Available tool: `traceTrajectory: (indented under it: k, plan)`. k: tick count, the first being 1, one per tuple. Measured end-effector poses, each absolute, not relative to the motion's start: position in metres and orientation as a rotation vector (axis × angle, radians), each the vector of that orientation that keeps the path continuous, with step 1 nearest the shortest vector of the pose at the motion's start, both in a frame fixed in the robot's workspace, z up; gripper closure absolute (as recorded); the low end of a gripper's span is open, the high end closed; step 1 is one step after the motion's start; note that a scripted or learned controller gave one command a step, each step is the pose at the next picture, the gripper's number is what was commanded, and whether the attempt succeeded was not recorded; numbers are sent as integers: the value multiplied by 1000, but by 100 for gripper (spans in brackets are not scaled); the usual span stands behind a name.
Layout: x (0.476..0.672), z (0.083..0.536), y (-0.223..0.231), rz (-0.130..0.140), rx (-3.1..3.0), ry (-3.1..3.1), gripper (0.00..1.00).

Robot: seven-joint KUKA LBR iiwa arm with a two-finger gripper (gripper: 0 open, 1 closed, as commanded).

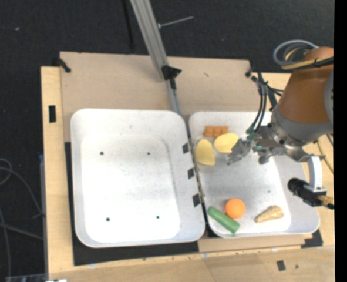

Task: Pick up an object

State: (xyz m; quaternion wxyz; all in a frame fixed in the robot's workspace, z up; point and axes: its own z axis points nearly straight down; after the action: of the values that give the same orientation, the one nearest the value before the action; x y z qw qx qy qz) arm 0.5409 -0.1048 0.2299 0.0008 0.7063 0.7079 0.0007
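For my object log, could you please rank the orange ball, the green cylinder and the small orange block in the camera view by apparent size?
1. green cylinder, longest
2. orange block and orange ball: too alike to rank.

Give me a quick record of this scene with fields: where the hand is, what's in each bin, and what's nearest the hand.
arm: enters from the right, over the right bin
hand: low over the right bin's upper part
nearest objects: two pale yellow pieces, one by the hand, the other to its left
far wall of right bin: small orange block
near edge of right bin: green cylinder, orange ball, tan wedge
left bin: white floor with a few dark dots
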Motion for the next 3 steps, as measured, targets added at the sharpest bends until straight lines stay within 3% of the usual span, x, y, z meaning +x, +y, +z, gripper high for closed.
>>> traceTrajectory:
  k: [1,3]
  plan:
    - [541,230,-105,3,2222,2217,0]
    - [546,122,-100,-5,2226,2219,0]
